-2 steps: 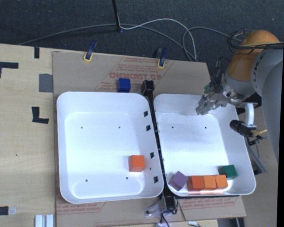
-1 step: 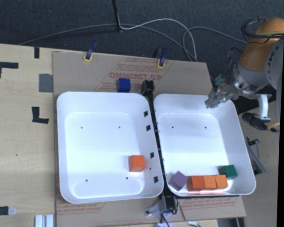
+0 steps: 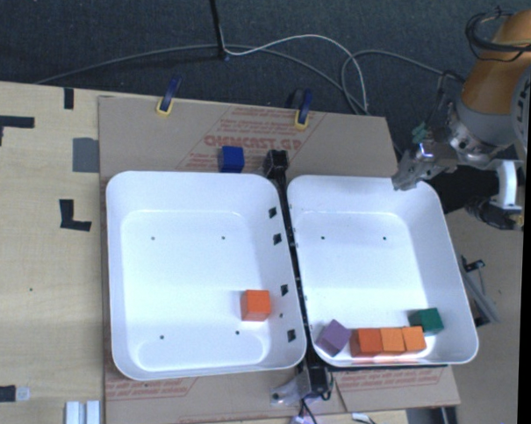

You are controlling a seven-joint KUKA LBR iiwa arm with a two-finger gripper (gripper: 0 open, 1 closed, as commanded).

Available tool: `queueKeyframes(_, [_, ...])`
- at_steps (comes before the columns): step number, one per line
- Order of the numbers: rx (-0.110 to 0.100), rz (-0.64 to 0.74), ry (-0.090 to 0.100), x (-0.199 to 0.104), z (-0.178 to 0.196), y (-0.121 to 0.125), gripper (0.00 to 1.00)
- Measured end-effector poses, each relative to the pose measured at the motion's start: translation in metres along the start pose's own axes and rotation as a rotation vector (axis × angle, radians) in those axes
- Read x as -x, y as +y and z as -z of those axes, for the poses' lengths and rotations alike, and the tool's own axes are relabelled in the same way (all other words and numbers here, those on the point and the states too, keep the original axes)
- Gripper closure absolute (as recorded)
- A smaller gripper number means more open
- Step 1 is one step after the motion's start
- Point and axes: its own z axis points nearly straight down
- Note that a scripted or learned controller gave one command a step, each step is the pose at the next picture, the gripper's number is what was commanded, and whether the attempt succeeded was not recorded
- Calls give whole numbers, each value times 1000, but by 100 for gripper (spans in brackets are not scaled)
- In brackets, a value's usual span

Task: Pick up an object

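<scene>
The gripper (image 3: 409,173) hangs at the far right corner of the right bin (image 3: 445,225), at about two o'clock in the view, just over the rim; whether it is open or closed cannot be told at this angle, and nothing is seen between its tips. Behind it, toward one o'clock, rises the arm (image 3: 495,81) with its orange band. The objects that could be picked lie well apart from the gripper, along the near wall of the right bin at about five o'clock: a purple block (image 3: 333,337), tilted, just beside a row of orange blocks (image 3: 387,341) that touch one another, and a dark green block (image 3: 428,320) at the row's right end, slightly farther back. The row sits hard against the near wall, and the purple block is close to the bin's near left corner. In the left bin (image 3: 123,244), a single orange cube (image 3: 256,305) stands alone on the floor, toward the near right part, apart from every wall. Black clips (image 3: 277,238) run along the seam between the two bins. Beyond the bins, at twelve o'clock, a blue block (image 3: 232,158) rests on the cardboard sheet (image 3: 348,136), which two blue clamps (image 3: 302,107) hold at its far edge.
</scene>
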Motion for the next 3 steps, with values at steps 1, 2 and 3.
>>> queueKeyframes(1, [0, -1, 0, 0, 50, 1, 100])
queueKeyframes(2, [-4, 3, 2, -56, 34, -11, 100])
queueKeyframes(3, [-4, 3, 2, -104, 25, -14, 100])
